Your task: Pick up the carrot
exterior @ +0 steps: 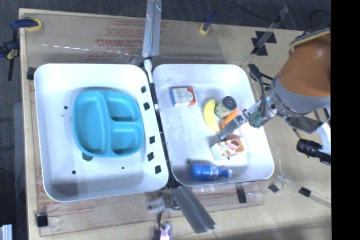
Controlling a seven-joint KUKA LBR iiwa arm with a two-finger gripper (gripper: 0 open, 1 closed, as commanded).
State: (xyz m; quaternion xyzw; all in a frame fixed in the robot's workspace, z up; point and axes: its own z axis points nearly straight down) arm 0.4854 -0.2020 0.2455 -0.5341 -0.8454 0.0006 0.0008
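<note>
The carrot (229,116) is a short orange piece lying in the right bin (169,137), between a yellow banana (210,114) and a dark round jar (228,103). My gripper (227,128) reaches in from the right and sits low in the bin, right against the carrot's near side and just above a white snack packet (230,148). Part of the carrot is hidden by the gripper body.
A small white carton (183,96) lies at the back of the right bin and a blue bottle (208,171) lies along its front wall. The left bin (45,121) holds a blue divided tray (108,122). The arm's orange band (308,69) hangs over the right bin's right rim.
</note>
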